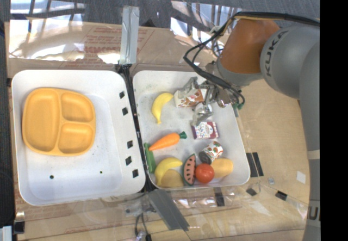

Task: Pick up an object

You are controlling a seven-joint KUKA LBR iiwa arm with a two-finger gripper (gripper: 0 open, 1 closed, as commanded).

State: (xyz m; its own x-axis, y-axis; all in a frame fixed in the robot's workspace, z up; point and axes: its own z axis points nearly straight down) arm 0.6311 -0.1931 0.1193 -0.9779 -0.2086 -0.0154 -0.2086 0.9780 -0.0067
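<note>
My gripper point(202, 108) hangs over the upper middle of the right bin point(234, 125). Its metal fingers point down just right of a small brown-and-white carton point(186, 99) and just above a purple pouch point(205, 130). Nothing shows between the fingers. A banana point(160, 105) lies to the left of the carton. Lower down lie a carrot point(165, 141), a second banana point(167, 165), a watermelon slice point(188, 169), a tomato point(204, 173), a yellow potato-like piece point(223, 167) and a small patterned piece point(213, 152).
The left bin point(109, 174) holds a yellow divided plate point(58, 121) at its left. A black divider point(133, 125) with clips runs between the bins. The grey arm with its orange band point(247, 44) and cables crosses the right bin's upper right corner.
</note>
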